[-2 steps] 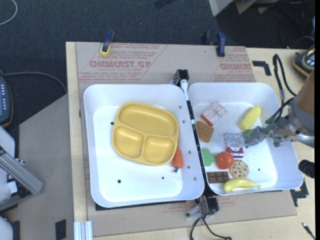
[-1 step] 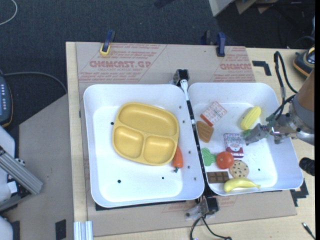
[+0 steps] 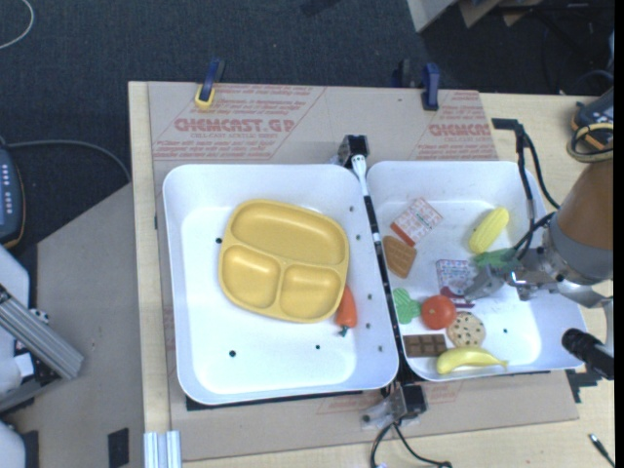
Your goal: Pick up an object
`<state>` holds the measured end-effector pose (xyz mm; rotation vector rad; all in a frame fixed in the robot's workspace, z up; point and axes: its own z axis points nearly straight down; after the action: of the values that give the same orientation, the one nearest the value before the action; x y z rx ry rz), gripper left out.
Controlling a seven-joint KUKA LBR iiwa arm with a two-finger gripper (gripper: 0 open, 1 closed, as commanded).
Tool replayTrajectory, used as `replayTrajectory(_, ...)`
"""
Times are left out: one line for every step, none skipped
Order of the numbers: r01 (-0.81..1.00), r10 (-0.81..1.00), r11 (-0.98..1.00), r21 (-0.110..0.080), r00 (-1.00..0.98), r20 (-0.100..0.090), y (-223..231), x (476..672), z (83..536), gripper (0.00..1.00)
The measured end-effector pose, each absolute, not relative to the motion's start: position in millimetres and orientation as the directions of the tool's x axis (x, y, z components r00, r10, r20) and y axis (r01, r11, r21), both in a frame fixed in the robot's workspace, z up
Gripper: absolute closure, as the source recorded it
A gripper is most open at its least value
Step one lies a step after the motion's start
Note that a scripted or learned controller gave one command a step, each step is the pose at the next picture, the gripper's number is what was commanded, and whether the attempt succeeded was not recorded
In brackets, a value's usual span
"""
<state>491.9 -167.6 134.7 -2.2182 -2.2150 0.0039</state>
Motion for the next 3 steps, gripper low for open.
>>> replayTrajectory(1.0, 1.0, -0.001, -0.002, 0.001, 0.006, -166.6, 493.2, 85.6, 0.0)
replayTrajectory(1.0, 1.0, 0.0, 0.009, 0.0, 0.003, -166.1, 495.8, 99.5, 1.0)
replayTrajectory(1.0, 1.0, 0.001, 0.004, -0.001, -0.003, -174.4, 503.0, 153.2, 1.0)
